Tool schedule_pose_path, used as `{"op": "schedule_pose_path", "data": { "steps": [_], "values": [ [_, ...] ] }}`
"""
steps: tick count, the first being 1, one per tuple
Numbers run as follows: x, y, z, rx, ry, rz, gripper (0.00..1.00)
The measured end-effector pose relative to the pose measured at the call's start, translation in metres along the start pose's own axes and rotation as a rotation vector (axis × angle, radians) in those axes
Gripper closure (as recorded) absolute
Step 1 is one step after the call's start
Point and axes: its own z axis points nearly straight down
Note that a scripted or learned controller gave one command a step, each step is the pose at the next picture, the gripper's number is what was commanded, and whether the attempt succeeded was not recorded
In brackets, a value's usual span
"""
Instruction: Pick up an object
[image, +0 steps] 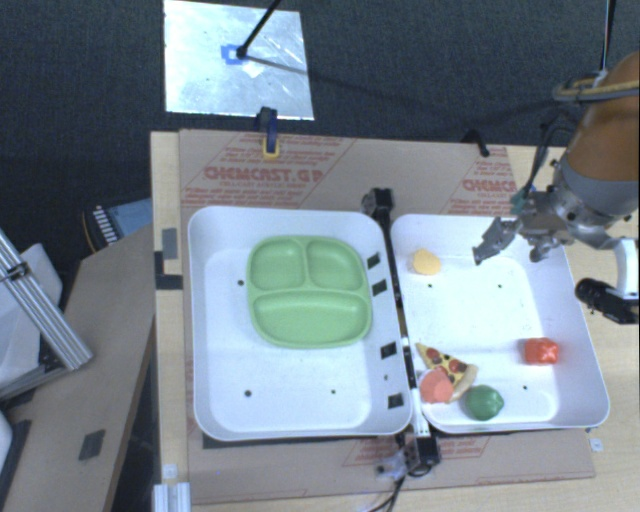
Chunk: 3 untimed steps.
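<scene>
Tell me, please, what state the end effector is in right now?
End effector: open, holding nothing, poised over the back of the right bin, just right of the yellow object.

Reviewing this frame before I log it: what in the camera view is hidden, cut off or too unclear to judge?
- The arm: cut off by the right edge of the camera view beyond its orange band.
- The pizza slice, pink piece and green ball: bunched together at the right bin's near edge; whether they touch or overlap is unclear.
- The yellow object: too small to identify.
</scene>
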Motion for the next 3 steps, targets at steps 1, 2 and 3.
{"op": "schedule_pose_path", "data": {
  "steps": [1,2,3],
  "values": [
    [0.0,0.002,-0.007,-0.012,-0.001,-0.002,0.0],
    [-0.003,-0.004,0.038,-0.009,-0.001,0.0,0.0],
    [-0.005,0.005,0.084,-0.01,-0.001,-0.001,0.0]
  ]
}}
